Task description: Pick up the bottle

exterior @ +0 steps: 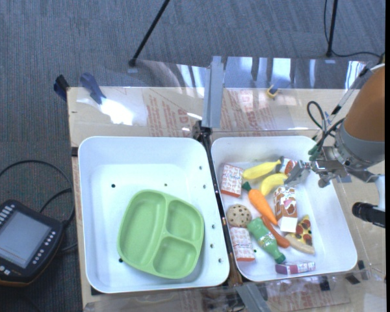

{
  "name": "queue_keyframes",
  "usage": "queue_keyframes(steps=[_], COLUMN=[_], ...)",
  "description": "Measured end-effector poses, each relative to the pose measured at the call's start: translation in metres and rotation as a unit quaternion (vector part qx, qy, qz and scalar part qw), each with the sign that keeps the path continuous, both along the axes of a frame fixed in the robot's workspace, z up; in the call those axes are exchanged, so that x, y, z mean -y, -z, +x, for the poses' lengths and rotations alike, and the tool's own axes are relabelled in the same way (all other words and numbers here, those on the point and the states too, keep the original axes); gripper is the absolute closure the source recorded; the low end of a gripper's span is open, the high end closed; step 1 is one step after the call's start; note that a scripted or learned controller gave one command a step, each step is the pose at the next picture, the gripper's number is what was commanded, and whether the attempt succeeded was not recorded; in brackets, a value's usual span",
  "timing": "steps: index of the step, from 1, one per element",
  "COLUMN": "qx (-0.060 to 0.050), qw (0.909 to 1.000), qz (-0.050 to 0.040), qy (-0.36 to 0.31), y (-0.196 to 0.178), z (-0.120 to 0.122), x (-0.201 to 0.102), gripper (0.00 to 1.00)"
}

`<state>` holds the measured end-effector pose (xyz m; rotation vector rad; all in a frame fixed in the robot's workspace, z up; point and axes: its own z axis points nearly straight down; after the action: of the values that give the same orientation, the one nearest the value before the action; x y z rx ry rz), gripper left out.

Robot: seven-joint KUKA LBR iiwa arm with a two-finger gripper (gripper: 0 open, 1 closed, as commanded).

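Note:
The bottle point(266, 239) is green with a white label and lies on its side in the front part of the right bin point(341, 223). It sits between a small red-and-white carton point(242, 244) and a long orange carrot point(265, 210). My gripper point(310, 176) hangs over the back right part of this bin, well behind and to the right of the bottle. Its fingers stand open with nothing between them. One fingertip point(296, 173) is near a yellow banana point(273, 183).
The right bin also holds a second banana point(261, 169), a cookie point(238, 214), another carton point(231, 179), a snack packet point(286, 207), a pizza slice point(303, 233) and a small pink tube point(296, 266). A green divided plate point(161, 233) lies in the left bin point(97, 168).

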<state>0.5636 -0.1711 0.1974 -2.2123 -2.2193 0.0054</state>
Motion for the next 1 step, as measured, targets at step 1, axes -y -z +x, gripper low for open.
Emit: queue_keyframes(steps=[1], qx=[-0.001], qw=[0.9947], qz=[-0.0006], qy=[0.103], y=[0.0616], z=[0.0214], x=[-0.0489], gripper=[0.00])
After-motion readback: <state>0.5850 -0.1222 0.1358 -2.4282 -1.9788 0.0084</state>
